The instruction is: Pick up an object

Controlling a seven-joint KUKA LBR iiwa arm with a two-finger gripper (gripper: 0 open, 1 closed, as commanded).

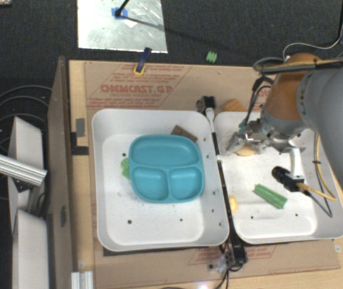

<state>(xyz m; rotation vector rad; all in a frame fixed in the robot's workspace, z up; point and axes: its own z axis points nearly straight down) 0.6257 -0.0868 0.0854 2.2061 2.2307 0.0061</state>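
Note:
My gripper (244, 141) hangs low over the back left part of the right bin (325, 224), with the grey arm coming in from the right. Just under it lies a small pale tan object (245, 152), touching or nearly touching the gripper; I cannot tell whether it is held. A green block (270, 196) lies flat in the middle of the right bin. A small yellow piece (233, 205) sits against that bin's left wall. In the left bin (108, 221) rests a blue divided plate (165, 167).
A brown piece (184, 132) pokes out behind the blue plate, and a green bit (125, 166) shows at its left edge. An orange-tan object (234, 105) lies on the cardboard behind the right bin. The ridge between the bins runs close to the gripper's left.

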